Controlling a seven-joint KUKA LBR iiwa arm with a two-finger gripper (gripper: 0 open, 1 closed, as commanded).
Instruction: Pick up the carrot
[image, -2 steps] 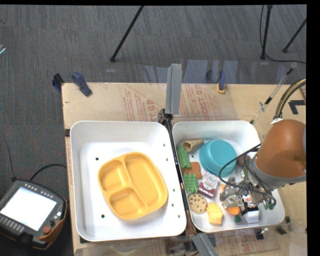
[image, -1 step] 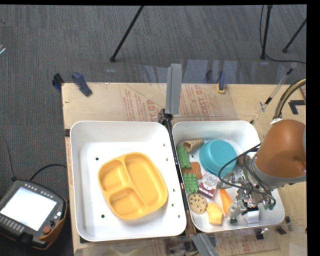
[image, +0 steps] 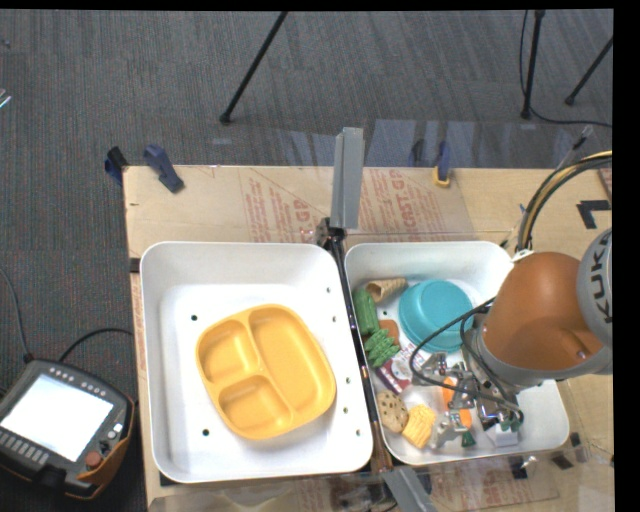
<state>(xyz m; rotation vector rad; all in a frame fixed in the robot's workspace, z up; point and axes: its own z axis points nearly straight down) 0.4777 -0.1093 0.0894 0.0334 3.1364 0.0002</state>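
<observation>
Over the right bin (image: 500, 250), near its front edge, I have the gripper (image: 470, 408) lowered into the clutter, with the orange wrist band (image: 540, 315) hanging above and hiding much of the bin's right half. I cannot tell how the jaws stand; cables and the wrist cover them. A small orange piece that I take for the carrot (image: 450, 382) shows just beside the gripper, toward the bin's middle, partly hidden, so I judge the arm is down here to reach it. I see nothing clearly pinched, so I do not count it as held. Crowding explains the awkward approach: a cookie (image: 391, 410) and corn (image: 420, 425) lie at the front left, green vegetables (image: 372, 330) along the left wall, a teal bowl (image: 435, 310) toward the back. The left bin (image: 170, 270) carries a yellow tray (image: 265, 372) at its centre.
</observation>
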